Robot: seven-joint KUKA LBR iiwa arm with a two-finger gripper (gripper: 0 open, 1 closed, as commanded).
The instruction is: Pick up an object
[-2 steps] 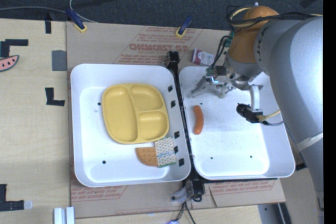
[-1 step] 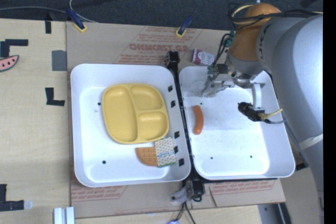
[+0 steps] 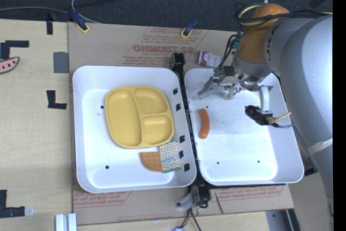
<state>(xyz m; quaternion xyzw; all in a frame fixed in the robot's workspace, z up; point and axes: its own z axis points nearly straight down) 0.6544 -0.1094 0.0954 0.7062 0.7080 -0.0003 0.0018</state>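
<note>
An orange-red sausage [image 3: 203, 123] lies in the right bin [image 3: 254, 165], close to its left wall. My gripper [image 3: 218, 90] hangs over the back of that bin, up and to the right of the sausage and apart from it. Its two grey fingers [image 3: 205, 88] are spread, with nothing between them. In the left bin [image 3: 89, 132] a yellow divided plate [image 3: 140, 116] lies flat. At the plate's front edge sit a brown cracker [image 3: 150, 160] and a small patterned packet [image 3: 170, 156].
A small dark red box [image 3: 207, 58] lies on the cardboard behind the right bin. The arm's grey body [image 3: 308, 78] covers the bin's right side, with a black connector and cable [image 3: 260, 114] hanging over the bin floor. Black clips [image 3: 181, 116] join the bins.
</note>
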